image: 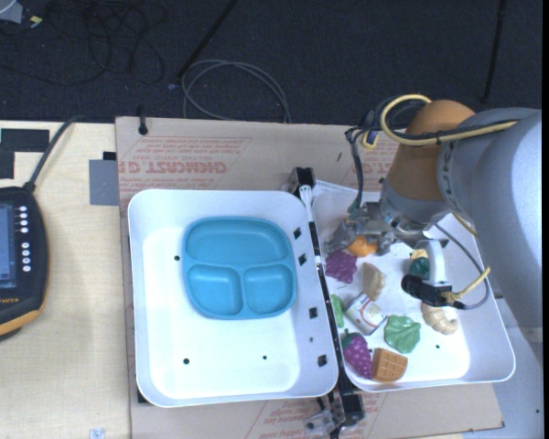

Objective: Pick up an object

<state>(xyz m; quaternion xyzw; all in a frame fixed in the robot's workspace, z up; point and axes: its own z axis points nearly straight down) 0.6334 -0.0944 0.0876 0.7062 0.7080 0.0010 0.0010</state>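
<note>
Orange toy (361, 244): lies in the right bin (494, 355), just under the gripper (364, 231).
Gripper: low over that toy; grip state cannot be judged.
Neighbours: purple grapes (341, 265) just below the toy.
Left bin (156, 355): blue tray (238, 267).
Progress: nothing visibly lifted; pick not yet done.

I'm working over a pale wooden bench (55, 355) sitting against dark carpeted floor (256, 26) strewn with black cables (233, 85).

Red printing on the cardboard sheet (210, 158) appears reversed, illegible.
</note>
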